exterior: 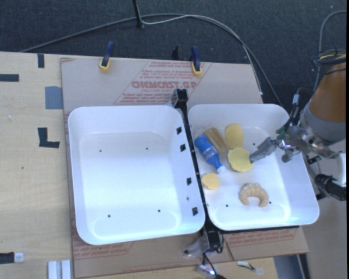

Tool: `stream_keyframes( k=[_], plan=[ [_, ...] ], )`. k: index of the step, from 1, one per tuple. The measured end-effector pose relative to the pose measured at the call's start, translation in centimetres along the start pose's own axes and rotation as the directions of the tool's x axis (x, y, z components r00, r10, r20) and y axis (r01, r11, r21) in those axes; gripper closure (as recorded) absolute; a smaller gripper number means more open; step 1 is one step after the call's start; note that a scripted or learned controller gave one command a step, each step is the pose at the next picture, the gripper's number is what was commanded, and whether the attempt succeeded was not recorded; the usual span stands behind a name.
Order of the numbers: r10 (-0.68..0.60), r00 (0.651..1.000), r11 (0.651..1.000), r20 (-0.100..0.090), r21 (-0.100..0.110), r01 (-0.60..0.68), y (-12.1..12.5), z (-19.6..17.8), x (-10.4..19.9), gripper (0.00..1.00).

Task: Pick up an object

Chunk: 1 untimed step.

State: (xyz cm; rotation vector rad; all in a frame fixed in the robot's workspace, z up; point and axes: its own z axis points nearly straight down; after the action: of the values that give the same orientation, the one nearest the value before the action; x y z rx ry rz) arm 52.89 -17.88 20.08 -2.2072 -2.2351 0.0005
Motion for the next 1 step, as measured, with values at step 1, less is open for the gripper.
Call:
stream_keyframes(
  k=[1],
  plan=[
    [0.006, 1.000, 1.000, 0.000, 0.005, -0.006, 7.08, 7.51, 5.75, 0.00]
  ],
)
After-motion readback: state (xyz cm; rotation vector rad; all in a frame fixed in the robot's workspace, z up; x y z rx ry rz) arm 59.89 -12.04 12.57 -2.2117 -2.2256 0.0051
